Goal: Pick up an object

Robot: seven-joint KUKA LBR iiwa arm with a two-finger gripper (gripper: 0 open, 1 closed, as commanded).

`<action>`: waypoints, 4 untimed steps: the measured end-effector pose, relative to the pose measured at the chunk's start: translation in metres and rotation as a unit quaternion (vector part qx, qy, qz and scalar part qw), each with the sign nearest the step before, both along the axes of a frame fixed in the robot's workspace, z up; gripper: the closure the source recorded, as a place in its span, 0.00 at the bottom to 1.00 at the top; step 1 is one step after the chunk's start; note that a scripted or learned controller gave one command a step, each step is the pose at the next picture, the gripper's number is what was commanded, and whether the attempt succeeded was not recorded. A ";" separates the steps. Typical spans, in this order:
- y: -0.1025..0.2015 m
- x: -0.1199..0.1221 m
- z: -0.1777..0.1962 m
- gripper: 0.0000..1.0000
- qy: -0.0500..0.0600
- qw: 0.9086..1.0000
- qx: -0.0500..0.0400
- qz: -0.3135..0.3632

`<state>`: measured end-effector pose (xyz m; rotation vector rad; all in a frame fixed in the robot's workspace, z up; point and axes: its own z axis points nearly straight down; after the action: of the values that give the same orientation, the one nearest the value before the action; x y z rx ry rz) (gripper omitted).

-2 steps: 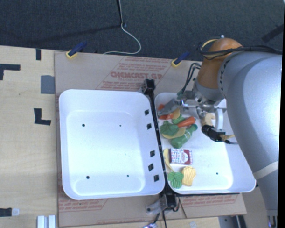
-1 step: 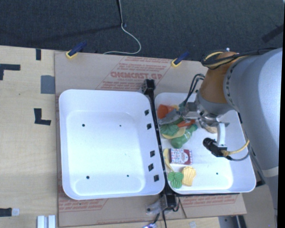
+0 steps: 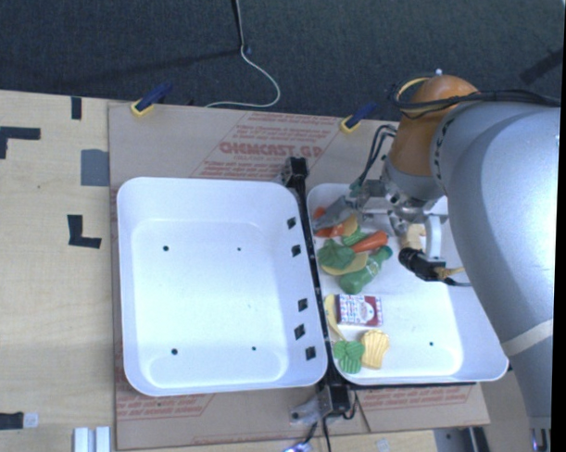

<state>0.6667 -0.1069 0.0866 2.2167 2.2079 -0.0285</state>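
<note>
In the right bin (image 3: 445, 351), a heap of toy food (image 3: 353, 255) is lying against the divider, with a red-and-white carton (image 3: 359, 310) just below it; the gripper (image 3: 381, 203) is hanging over the heap's top edge, its opening too hidden to tell

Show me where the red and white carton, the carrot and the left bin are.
Carton (image 3: 359, 310), camera view, middle of its front face.
Carrot (image 3: 369, 240), camera view, middle of its orange body.
Left bin (image 3: 211, 292), camera view, bare floor.
</note>
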 end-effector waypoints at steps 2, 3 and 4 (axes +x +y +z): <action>-0.006 0.001 -0.001 0.00 0.000 1.000 0.005 0.002; 0.000 -0.036 0.005 0.00 -0.014 1.000 0.002 -0.003; -0.001 -0.082 0.002 0.00 -0.009 1.000 0.002 -0.003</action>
<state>0.5848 -0.1076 0.0885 2.2179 2.1938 -0.0030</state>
